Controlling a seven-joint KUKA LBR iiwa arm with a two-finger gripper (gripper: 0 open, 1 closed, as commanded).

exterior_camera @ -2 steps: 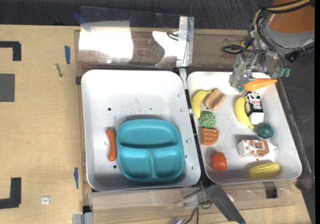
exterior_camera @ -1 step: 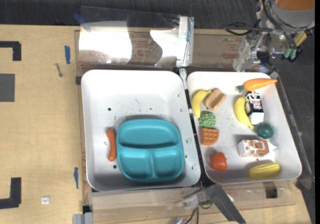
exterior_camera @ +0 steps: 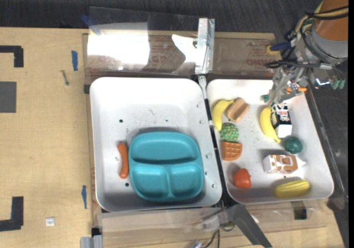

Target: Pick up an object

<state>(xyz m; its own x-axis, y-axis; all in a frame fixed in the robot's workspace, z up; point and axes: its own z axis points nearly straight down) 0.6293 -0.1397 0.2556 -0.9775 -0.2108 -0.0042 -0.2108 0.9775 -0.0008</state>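
Here, banana (exterior_camera: 267,124) just below fingers (exterior_camera: 283,87)

The arm (exterior_camera: 332,17) shows as a thick rounded body at the upper right. Its top part is orange, curved like a wide band, and below that sits a grey ring-shaped section with a paler grey rim. A bundle of cables (exterior_camera: 296,34) runs along its left side, with black, yellow and blue strands looping out from the grey part. Under the ring hangs the gripper (exterior_camera: 285,87), a slim piece of bare silvery metal with small orange and pale blue specks, perhaps connectors or labels; the detail is too blurred to tell.
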